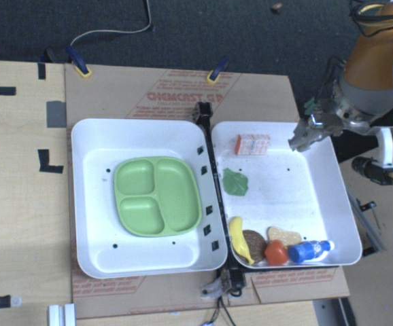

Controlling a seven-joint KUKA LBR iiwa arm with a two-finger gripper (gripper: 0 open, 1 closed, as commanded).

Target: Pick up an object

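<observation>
The right bin [319, 182] holds a small red-and-white box [251, 144] near its far edge and a green leaf-shaped piece [236, 182] by its left wall. Along its near edge lie a yellow banana [238, 236], a brown round item [253, 242], a red tomato [275, 252], a tan bread-like piece [284, 236] and a blue bottle [309, 250]. My gripper [301, 141] hangs over the bin's far right corner, to the right of the small box, with nothing visibly between its fingers.
The left bin [88, 202] carries a green divided plate [158, 195]. A black divider with clips [210, 182] runs between the bins. The arm's grey body [366, 80] stands at the right edge. Cardboard [176, 94] lies under both bins.
</observation>
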